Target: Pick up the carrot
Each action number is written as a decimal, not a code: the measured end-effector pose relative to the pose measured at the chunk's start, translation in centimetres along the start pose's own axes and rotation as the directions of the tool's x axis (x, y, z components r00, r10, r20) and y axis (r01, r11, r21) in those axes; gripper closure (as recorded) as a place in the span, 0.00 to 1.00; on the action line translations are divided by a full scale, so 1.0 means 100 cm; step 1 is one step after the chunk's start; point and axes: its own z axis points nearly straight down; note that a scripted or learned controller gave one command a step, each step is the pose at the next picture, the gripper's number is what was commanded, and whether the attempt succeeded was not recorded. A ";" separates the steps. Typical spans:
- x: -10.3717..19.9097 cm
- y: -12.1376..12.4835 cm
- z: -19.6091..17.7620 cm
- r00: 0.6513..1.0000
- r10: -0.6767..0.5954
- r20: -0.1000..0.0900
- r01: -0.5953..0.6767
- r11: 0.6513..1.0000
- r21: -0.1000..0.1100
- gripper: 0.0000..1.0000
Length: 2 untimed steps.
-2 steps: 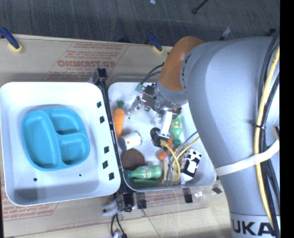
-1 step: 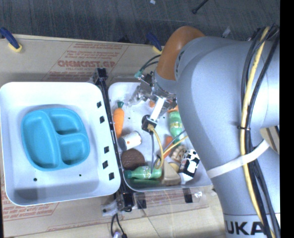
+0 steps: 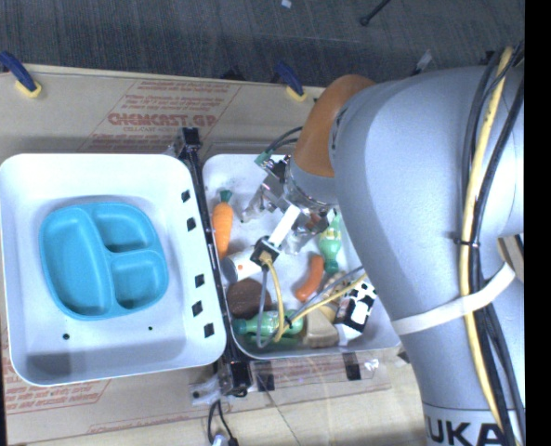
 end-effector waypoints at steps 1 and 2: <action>-0.008 -0.020 0.001 0.971 0.240 0.001 -0.240 0.971 0.005 0.00; -0.007 -0.021 -0.009 0.973 0.232 0.003 -0.232 0.973 0.015 1.00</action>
